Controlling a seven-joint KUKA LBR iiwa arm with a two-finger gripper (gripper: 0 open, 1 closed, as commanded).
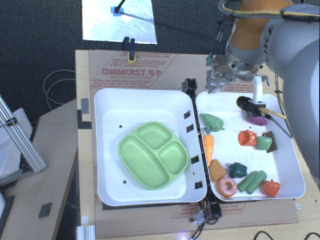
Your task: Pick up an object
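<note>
A grey KUKA arm reaches in from the right, its gripper (216,84) poised above the back rim of the right bin (290,156), nothing visible between its fingers (whether they are spread or pressed together cannot be told). The candidates for picking lie below and apart from it, crowded in that bin: a leafy green vegetable (212,121), a carrot (208,146), a pink doughnut (227,186), a red tomato (271,187) and other toy foods. The left bin (107,149) holds a green divided plate (153,155), set apart, likely as a drop-off spot. The pick appears not yet begun.
</note>
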